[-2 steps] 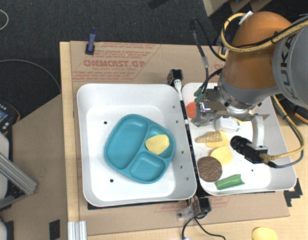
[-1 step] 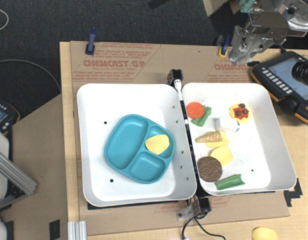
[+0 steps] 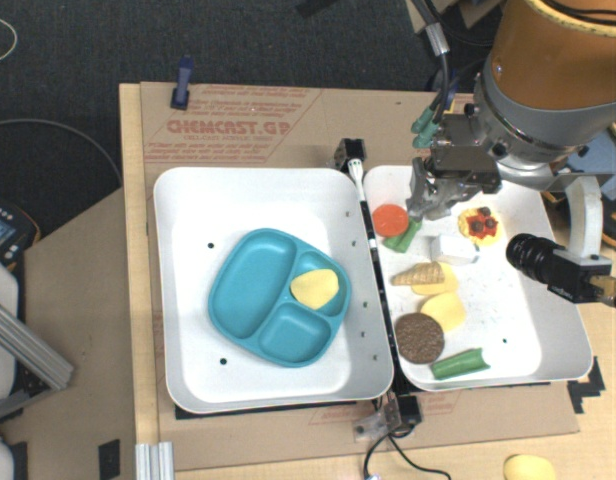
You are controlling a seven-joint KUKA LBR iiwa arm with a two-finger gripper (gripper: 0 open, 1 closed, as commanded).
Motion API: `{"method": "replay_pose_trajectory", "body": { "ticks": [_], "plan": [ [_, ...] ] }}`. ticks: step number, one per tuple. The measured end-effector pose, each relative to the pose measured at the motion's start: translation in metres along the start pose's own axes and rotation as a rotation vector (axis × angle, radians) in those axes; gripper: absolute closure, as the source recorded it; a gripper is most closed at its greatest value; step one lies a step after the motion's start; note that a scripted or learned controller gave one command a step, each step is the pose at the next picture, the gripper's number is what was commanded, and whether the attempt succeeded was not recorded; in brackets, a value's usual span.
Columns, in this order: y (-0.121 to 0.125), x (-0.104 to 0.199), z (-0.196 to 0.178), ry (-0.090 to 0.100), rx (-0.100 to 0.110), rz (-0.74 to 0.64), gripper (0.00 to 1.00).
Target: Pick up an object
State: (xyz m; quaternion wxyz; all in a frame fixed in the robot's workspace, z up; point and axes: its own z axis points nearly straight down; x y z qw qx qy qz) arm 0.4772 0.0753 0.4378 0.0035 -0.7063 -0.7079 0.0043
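Over the right bin [image 3: 548, 363], beside the carrot [image 3: 393, 222], we are seeing the gripper [image 3: 428, 206] hanging; finger state we cannot tell. Left of it, a blue tray [image 3: 263, 298] is holding a yellow piece [image 3: 314, 288].

Teal divided plate [image 3: 273, 298] holding pale yellow piece [image 3: 314, 287]; white bins [image 3: 188, 268]. Orange-red round [image 3: 391, 218], speckled brown disc [image 3: 420, 336], green pod [image 3: 459, 364], yellow-red-black piece [image 3: 480, 225].

A blue divided plate [image 3: 273, 296] with a yellow piece [image 3: 314, 287] in it is seen in the left bin [image 3: 183, 208]. The gripper [image 3: 426, 205] is lowered into the right bin [image 3: 548, 353], just above a carrot [image 3: 394, 222], near a cookie [image 3: 420, 336] and a green pod [image 3: 459, 364].
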Motion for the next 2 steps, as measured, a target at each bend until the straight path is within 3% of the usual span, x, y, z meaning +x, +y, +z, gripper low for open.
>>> {"method": "replay_pose_trajectory", "body": {
  "ticks": [1, 2],
  "plan": [
    [0.003, 0.029, 0.109, 0.000, -0.003, 0.001, 1.00],
    [0.003, 0.044, -0.014, 0.006, -0.026, -0.001, 1.00]
  ]
}}
